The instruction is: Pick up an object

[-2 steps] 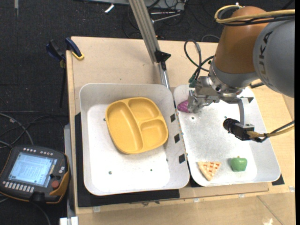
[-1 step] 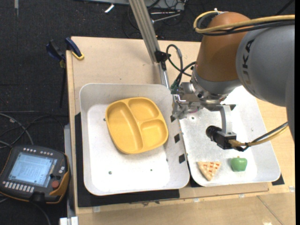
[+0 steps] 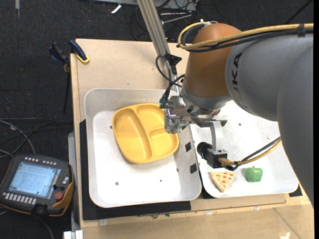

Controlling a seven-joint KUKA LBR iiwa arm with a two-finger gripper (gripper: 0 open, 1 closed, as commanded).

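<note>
A yellow divided plate [image 3: 142, 132] lies in the left white bin [image 3: 99, 148], toward its right side and slightly skewed. My gripper [image 3: 173, 122] hangs below the grey wrist, right at the plate's right rim near the wall between the two bins. The wrist body hides how the gripper meets the rim. In the right bin [image 3: 271, 178] a toy pizza slice [image 3: 222, 179] and a small green pepper [image 3: 253, 174] lie near the front edge, apart from the gripper.
The big grey arm with its orange band [image 3: 212, 59] covers most of the right bin. A black part with a yellow cable [image 3: 213, 156] hangs beside the gripper. A teach pendant [image 3: 32, 183] lies off the bench at the left.
</note>
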